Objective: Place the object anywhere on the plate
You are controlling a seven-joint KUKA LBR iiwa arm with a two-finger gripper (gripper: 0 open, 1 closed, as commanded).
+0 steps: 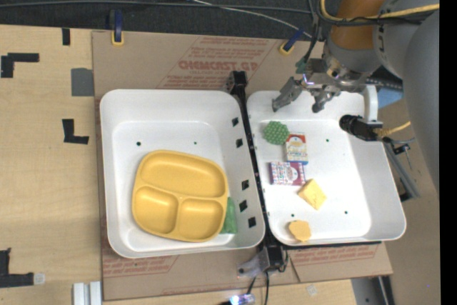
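Camera view, looking down at a slant. 2 shallow white plastic bins side by side on a cardboard-covered surface [143, 61]. Left bin [118, 111]: 1 yellow plate [180, 195], smooth plastic, rounded, 3 compartments; a thin green item [229, 216] wedged between the plate's right edge and the bin wall, partly hidden.

Right bin [371, 189]: 5 loose objects, all clustered toward its left half. 1 green bumpy round piece [275, 131]; just below it 1 small printed packet [295, 148], upright rectangle; 1 flat pink-purple printed card [287, 173]; 1 yellow wedge [312, 193], cheese-like; 1 orange rounded lump [300, 230] near the front wall.

Pincer [300, 100] hangs over the right bin's back-left corner, fingers spread, nothing between them, apart from every object. Orange band and grey arm behind it, top right. Black cable across the dark backdrop.
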